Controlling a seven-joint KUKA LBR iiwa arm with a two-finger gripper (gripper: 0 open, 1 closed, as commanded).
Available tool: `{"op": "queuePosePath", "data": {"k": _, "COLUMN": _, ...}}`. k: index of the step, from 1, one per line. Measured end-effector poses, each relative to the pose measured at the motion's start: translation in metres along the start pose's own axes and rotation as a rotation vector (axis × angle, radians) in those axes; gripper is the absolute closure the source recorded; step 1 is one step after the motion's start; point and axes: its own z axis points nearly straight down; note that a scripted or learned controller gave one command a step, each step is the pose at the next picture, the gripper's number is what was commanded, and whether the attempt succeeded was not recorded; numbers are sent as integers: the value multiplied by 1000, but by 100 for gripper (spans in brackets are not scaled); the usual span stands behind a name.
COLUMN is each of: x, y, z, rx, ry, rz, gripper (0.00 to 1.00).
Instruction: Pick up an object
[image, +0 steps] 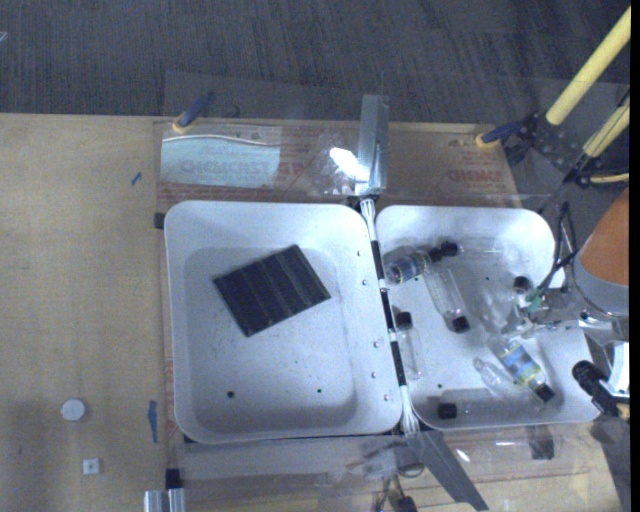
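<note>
The right bin (480, 225) holds several clear plastic bottles with black caps. One with a blue label (408, 266) lies at its upper left, and a plain one (445, 295) is just below it. Another labelled bottle (520, 363) lies at the lower right, and one more (478, 408) rests along the front wall. In the left bin (190, 330) a dark ribbed rectangular pad (271, 289) lies flat. My gripper (534, 308) hangs low over the right side of the right bin, just above the lower labelled bottle, among cables. I see nothing held in it.
The grey arm with its orange band (608, 245) comes in over the right bin's right wall. A metal divider (373, 150) and clear plastic sheets sit behind the bins. Yellow poles (590, 65) stand at the upper right. Bare wooden bench (80, 300) lies to the left.
</note>
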Motion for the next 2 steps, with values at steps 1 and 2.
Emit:
{"op": "queuePosePath", "data": {"k": 1, "x": 33, "y": 48, "z": -76, "rx": 9, "ry": -9, "rz": 113, "gripper": 100}}
{"op": "queuePosePath", "data": {"k": 2, "x": 77, "y": 84, "z": -141, "rx": 8, "ry": -9, "rz": 90, "gripper": 100}}
